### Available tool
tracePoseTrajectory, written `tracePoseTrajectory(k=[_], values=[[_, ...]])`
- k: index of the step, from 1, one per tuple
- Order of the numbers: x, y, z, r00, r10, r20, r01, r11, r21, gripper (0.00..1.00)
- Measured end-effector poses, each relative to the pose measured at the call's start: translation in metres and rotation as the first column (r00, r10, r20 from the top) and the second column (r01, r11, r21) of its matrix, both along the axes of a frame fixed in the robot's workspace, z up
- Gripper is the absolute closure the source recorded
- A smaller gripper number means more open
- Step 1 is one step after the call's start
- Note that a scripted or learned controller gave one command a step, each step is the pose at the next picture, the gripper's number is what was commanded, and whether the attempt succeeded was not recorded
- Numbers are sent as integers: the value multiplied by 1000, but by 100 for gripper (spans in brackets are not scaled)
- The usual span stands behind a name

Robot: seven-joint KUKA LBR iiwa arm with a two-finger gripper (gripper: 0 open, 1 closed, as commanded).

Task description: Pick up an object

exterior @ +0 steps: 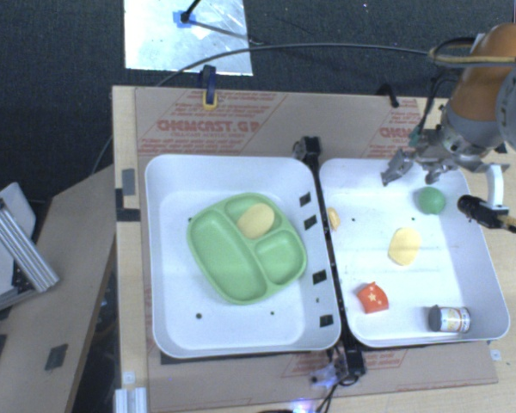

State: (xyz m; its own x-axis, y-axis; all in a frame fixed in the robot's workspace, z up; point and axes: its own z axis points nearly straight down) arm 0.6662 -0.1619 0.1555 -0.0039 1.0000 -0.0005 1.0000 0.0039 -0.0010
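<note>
My gripper (410,172) hangs over the far part of the right bin (361,188), its two fingers spread apart with nothing between them. A green ball (430,200) lies just in front of it and to its right. A pale yellow piece (404,246) rests in the middle of that bin. A red piece (372,298) and a small can on its side (449,319) lie near the front edge.
The left bin (168,231) holds a green divided tray (232,269) with a yellow piece (256,220) in its far compartment. A small yellowish bit (332,220) sits by the divider between the bins. Cardboard lines the bench under both bins.
</note>
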Motion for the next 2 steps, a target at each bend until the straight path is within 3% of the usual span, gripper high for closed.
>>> tracePoseTrajectory(k=[1, 2], values=[[-4, 10, -53, 1000, 2, 1, -2, 1000, 0, 0], [-2, 9, -39, 1000, 4, 7, -4, 1000, -1, 100]])
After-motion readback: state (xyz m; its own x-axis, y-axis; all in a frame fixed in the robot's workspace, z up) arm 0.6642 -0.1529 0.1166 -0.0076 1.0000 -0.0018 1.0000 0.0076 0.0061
